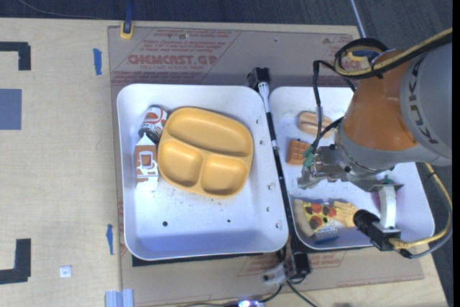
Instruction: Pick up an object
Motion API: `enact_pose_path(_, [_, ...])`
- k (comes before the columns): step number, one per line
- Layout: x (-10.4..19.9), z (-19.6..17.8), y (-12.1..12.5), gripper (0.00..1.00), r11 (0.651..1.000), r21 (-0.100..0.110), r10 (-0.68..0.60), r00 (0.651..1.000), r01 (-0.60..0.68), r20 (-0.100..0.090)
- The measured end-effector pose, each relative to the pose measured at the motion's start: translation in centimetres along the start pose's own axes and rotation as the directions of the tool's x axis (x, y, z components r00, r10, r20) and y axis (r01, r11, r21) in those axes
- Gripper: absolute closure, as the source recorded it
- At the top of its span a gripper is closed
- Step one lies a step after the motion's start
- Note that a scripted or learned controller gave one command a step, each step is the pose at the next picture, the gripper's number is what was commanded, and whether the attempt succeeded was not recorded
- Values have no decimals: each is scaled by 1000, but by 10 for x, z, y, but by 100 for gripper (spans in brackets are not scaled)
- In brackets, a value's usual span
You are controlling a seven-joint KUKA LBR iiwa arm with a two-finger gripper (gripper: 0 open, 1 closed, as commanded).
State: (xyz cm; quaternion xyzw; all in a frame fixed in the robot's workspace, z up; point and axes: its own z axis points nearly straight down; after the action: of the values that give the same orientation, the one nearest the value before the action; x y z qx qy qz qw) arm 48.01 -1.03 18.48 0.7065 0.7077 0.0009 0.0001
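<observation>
From my station I see the arm (pixel 392 108) reaching in from the right and standing over the right bin (pixel 424 208), its orange band above the wrist. The hand (pixel 316 170) hangs low over the middle of that bin, near its left wall; I cannot tell from this angle whether it is released or clenched, and I see nothing grasped in it. Candidate objects in the right bin: a waffle-like orange piece (pixel 297 151) just left of the hand, a bun-shaped item (pixel 309 121) toward the far wall and partly behind a cable, and a pizza slice (pixel 327 216) lying flat near the front wall, just below the hand and apart from it. A small blue item (pixel 327 233) touches the slice's front edge; I cannot identify it. The left bin (pixel 144 226) carries a yellow tray (pixel 205 151) with three compartments, sitting tilted on the floor of the bin. A can (pixel 152 123) lies at the tray's upper left, and an orange-and-white carton (pixel 146 162) lies beside its left edge. Both bins rest on a cardboard sheet (pixel 172 57) on the tabletop (pixel 54 154).
</observation>
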Motion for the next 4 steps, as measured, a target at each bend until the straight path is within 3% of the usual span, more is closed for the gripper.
enact_pose_path(1, [-1, 0, 0, 0, 1000, 0, 1, 1000, -1, 1])
enact_pose_path(2, [-1, 0, 0, 0, 1000, 0, 1, 1000, -1, 1])
enact_pose_path(3, [-91, 52, -2, 0, 1000, 3, 3, 1000, -3, 1])
enact_pose_path(4, [-85, 89, -1, 0, 1000, -1, 3, 1000, -3, 2])
